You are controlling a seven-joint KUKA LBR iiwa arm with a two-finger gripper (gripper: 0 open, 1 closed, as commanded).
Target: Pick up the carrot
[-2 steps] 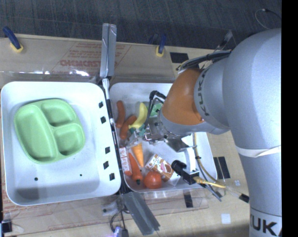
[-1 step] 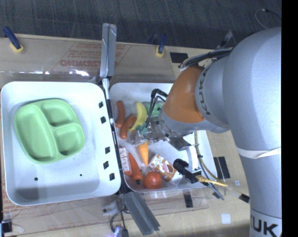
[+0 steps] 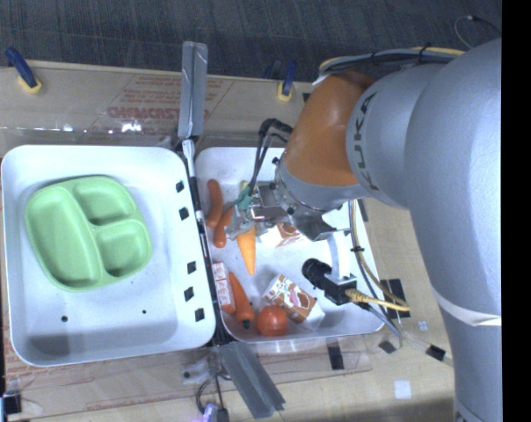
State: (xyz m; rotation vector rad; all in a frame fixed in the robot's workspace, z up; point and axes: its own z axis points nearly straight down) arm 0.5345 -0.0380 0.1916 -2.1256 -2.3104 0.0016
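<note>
Orange tapered carrot (image 3: 247,250) in right white bin (image 3: 364,322), just below two-finger tool (image 3: 252,207); tool's opening impossible to tell. Green divided plate (image 3: 88,230) in left white bin (image 3: 37,332).

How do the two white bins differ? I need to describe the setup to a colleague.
The left bin holds a green divided plate; the right bin holds toy foods, among them an orange carrot and a tomato. The arm hangs over the right bin, not the left bin. Both are shallow and white, side by side.
</note>
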